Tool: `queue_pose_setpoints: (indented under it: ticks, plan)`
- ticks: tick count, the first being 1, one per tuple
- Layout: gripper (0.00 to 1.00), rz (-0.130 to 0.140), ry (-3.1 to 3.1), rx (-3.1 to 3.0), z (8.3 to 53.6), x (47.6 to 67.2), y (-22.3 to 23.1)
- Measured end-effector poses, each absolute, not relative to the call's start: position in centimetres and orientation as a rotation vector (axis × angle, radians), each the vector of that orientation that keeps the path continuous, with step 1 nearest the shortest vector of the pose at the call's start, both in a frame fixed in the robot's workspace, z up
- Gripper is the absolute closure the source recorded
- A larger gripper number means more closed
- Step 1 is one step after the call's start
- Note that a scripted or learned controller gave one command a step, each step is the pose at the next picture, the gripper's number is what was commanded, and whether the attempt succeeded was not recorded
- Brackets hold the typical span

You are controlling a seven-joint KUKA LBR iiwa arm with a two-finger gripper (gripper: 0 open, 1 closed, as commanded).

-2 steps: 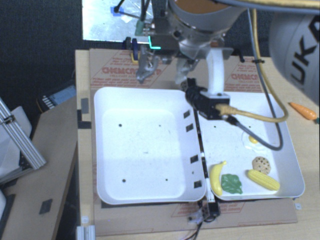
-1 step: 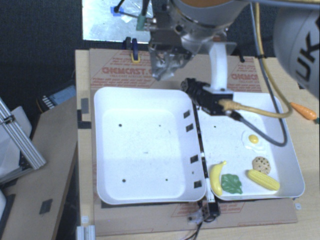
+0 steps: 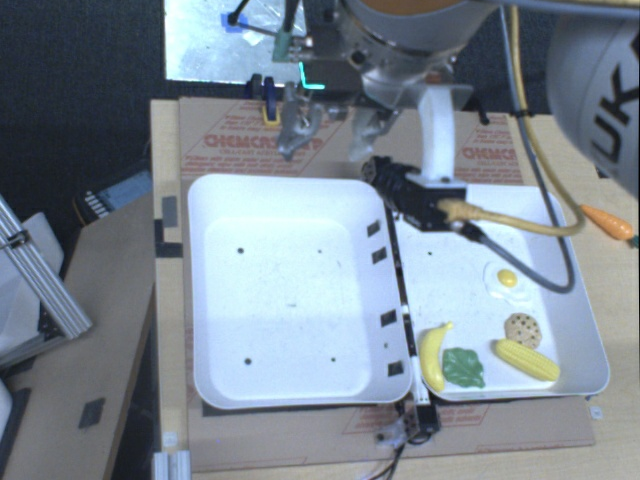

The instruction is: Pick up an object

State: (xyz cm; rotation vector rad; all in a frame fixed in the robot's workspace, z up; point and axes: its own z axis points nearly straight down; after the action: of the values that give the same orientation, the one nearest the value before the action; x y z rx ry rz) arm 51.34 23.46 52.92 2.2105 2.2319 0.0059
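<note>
At the near edge of the right bin (image 3: 590,368), 3 toy foods are laid in a row. A yellow banana (image 3: 433,356) is stood on end against the bin's left wall, curved, with a dark tip at the top. A flat green leafy piece (image 3: 464,367) is set just beside it, touching it. A yellow corn cob (image 3: 526,360) is laid aslant nearer the bin's right wall. A round brown cookie (image 3: 521,328) with dark specks is placed just behind the cob. A fried egg (image 3: 506,281), white with a yellow yolk, is seen further back, near the bin's middle.

The left bin (image 3: 200,298) is set against the right bin, and the 2 are joined along a line of dark clips.

The gripper (image 3: 327,138) is held over the far edge of the left bin, above the cardboard behind it, well apart from all 5 toys. Its 2 grey fingers (image 3: 293,133) are spread, pointed down, and nothing is caught between them. The grey arm (image 3: 590,78) is brought in from the far right corner. A black block (image 3: 420,200) with a yellow cable is hung over the far left corner of the right bin.
</note>
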Motion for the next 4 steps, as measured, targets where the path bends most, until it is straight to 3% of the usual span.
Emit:
queue_pose_setpoints:
  ticks: [1, 2, 3, 4]
  plan:
    - [1.00, 0.009, 2.235, 2.207, 54.1, 51.4, 23.5]
    - [0.00, 0.008, 2.236, 2.205, 54.0, 51.4, 23.5]
    - [1.00, 0.012, 2.239, 2.202, 55.2, 51.4, 23.5]
    - [0.00, 0.011, 2.241, 2.200, 55.1, 51.4, 23.5]
